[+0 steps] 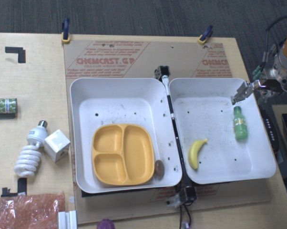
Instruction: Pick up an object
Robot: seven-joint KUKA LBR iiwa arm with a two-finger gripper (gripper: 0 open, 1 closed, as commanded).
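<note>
Gripper (240, 96) hangs at the right bin's (215, 175) far right corner, just above the green bottle (240, 124); whether its pincer is apart, I cannot tell. Bottle lies near the right wall, banana (196, 152) toward the near edge, open floor between them.

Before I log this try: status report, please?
End effector over right bin rim, above bottle. Bottle and banana lying free. Nothing blocks them.
</note>
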